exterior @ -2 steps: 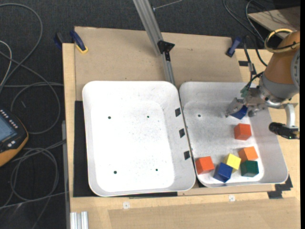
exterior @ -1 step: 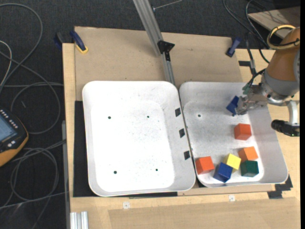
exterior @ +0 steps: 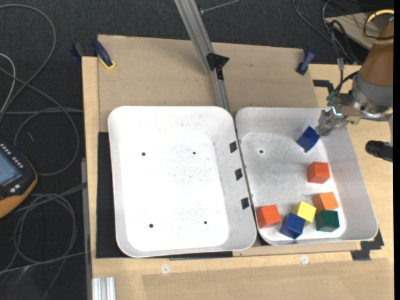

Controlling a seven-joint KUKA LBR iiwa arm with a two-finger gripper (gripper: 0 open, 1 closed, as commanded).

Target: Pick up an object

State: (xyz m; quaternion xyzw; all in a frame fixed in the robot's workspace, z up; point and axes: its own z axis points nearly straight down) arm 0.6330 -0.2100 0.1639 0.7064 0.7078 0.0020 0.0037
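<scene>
My gripper (exterior: 321, 129) reaches in from the right over the far part of the right bin (exterior: 275, 167). It is shut on a blue block (exterior: 307, 139), which hangs tilted at the fingertips, above the bin floor. Lower in the same bin lie a red-orange block (exterior: 318, 172), an orange block (exterior: 325, 200), a green block (exterior: 327, 220), a yellow block (exterior: 306, 211), a second blue block (exterior: 291, 225) and another orange block (exterior: 269, 215), clustered near the front edge.
The left bin (exterior: 172, 177) stands beside the right one, with black clips along the shared rim. A slanted metal pole (exterior: 199, 36) rises behind the bins. Blue clamps (exterior: 103, 54) sit at the board's far corners.
</scene>
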